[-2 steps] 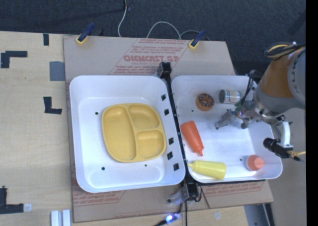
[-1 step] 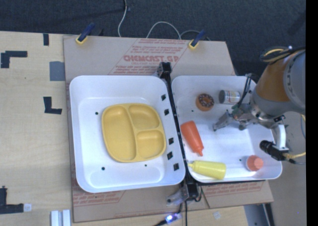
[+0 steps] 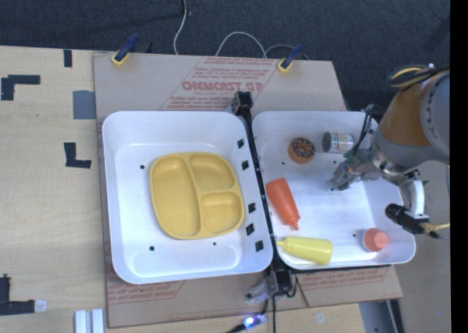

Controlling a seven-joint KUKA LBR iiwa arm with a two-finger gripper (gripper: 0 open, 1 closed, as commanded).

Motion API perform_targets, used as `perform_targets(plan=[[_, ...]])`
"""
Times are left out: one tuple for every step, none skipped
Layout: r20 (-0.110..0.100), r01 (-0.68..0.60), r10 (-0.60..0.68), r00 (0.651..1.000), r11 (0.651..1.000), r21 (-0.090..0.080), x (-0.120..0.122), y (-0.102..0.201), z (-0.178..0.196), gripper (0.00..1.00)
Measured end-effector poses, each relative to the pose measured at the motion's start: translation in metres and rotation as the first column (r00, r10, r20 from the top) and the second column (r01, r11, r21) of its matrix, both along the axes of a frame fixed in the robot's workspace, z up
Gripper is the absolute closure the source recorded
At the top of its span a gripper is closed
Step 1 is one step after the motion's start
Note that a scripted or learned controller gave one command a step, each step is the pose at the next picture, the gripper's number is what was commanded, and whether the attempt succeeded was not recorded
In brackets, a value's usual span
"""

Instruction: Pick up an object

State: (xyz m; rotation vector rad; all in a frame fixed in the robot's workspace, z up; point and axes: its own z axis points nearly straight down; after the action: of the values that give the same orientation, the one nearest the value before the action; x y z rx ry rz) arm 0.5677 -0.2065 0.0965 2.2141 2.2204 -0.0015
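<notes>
Reaching arm: the grey arm with its orange band point(image 3: 404, 116) comes in from the right over the right white bin point(image 3: 322, 121).
Gripper: the two-finger gripper point(image 3: 340, 180) hangs low over the bin's middle right part, its tip over bare white floor.
Fingers: too small and dark to judge; I cannot tell how far they are parted, and nothing can be seen between them.
Nearest object: a small silver-grey can lying on its side point(image 3: 338, 142) sits near the bin's back wall, just up from the gripper and apart from it.
Beside the can: a round brown ring-shaped piece like a doughnut point(image 3: 301, 149) lies to the can's left, close but not touching.
Centre of right bin: an orange tapered bottle-like object point(image 3: 282, 201) lies slanted near the divider between the bins.
Front of right bin: a yellow squeeze-bottle shape point(image 3: 307, 249) lies on its side along the front wall.
Front right corner: a small salmon-red rounded piece point(image 3: 375, 239) rests near the rim.
Left white bin point(image 3: 121, 130): holds a yellow plastic plate with three compartments point(image 3: 196, 195), lying flat near its middle.
Under the bins: a brown cardboard sheet with red print point(image 3: 219, 83), held at its back edge by two yellow-and-blue clamps point(image 3: 124, 49).
</notes>
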Motion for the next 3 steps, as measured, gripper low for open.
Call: perform_targets(plan=[[0.0, 0.001, -0.001, 1.0, 1.0, 0.004, 0.001, 0.002, 0.063, 1.0], [-0.001, 0.001, -0.001, 1.0, 1.0, 0.004, -0.008, 0.006, 0.116, 1.0], [0.001, 0.001, -0.001, 1.0, 1.0, 0.003, -0.007, 0.006, 0.162, 1.0]])
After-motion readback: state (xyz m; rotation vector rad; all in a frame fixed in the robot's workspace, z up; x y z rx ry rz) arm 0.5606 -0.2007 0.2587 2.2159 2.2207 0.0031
